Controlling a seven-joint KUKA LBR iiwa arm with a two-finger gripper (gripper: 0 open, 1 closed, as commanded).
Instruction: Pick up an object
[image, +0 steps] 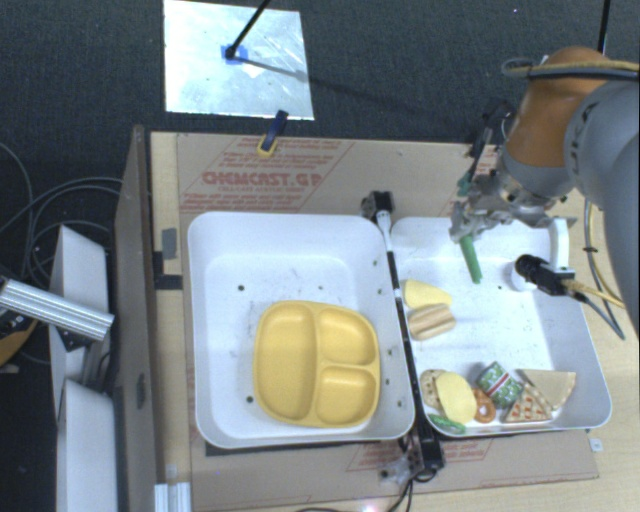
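Green stick (470, 260) hangs pinched between the closed jaws of the gripper (466, 236) above the right bin (580, 340); a yellow tray (316, 361) lies in the left bin (230, 300).

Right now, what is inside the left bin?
The left bin holds one yellow divided plate, lying flat toward its front right. The plate's three compartments look bare. Whatever bin floor lies under the plate is covered.

Yellow divided tray (318, 362), two white bins (215, 300), green stick (470, 259), grey arm (600, 120) with orange band (545, 120), red-lettered brown cardboard (262, 177)
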